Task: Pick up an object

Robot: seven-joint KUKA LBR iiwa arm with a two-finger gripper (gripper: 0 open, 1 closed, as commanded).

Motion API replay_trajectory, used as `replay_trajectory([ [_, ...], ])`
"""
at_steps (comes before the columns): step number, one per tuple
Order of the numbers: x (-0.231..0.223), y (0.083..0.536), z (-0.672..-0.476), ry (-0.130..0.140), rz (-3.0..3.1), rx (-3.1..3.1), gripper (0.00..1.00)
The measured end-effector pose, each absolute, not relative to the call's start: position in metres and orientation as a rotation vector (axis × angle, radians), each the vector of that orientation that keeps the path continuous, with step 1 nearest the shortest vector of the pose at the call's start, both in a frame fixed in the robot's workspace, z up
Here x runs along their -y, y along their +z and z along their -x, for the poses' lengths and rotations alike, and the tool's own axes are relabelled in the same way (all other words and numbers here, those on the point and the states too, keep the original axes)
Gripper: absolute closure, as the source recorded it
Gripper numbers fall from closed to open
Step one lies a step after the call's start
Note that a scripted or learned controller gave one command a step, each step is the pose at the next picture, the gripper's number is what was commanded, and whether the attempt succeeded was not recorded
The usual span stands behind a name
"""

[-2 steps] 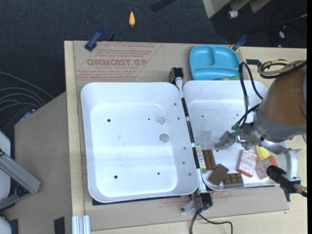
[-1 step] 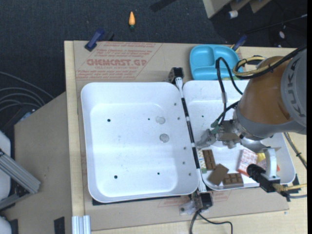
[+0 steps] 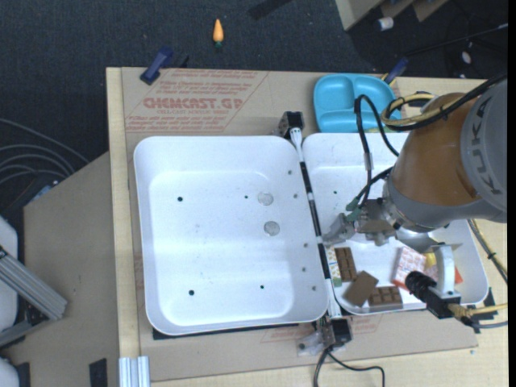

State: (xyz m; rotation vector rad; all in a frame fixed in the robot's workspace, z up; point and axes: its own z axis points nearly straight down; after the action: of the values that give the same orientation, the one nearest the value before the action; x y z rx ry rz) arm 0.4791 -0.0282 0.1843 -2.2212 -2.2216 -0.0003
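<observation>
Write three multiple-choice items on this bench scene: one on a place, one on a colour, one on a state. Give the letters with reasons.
1. Where do the brown chocolate bars lie?
A. In the left bin
B. At the near end of the right bin
C. On the blue tray

2. What colour is the compartment tray behind the right bin?
A. Light blue
B. Red
C. Green

3. How does the gripper stand?
A. Parked out over the floor
B. Resting on the cardboard behind the bins
C. Low inside the right bin, close to the divider between the bins

Answers:
1 B, the brown bars sit in the right bin's near corner beside a red and white packet.
2 A, the tray is plainly light blue.
3 C, the gripper hangs just right of the divider, above the bars.
</observation>
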Motion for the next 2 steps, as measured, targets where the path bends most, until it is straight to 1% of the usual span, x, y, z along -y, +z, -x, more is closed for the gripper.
replay_trajectory([
  [1,0.033,0.184,-0.479,0.000,2.221,2.222,0.00],
  [2,0.005,0.184,-0.479,-0.001,2.220,2.223,0.00],
])
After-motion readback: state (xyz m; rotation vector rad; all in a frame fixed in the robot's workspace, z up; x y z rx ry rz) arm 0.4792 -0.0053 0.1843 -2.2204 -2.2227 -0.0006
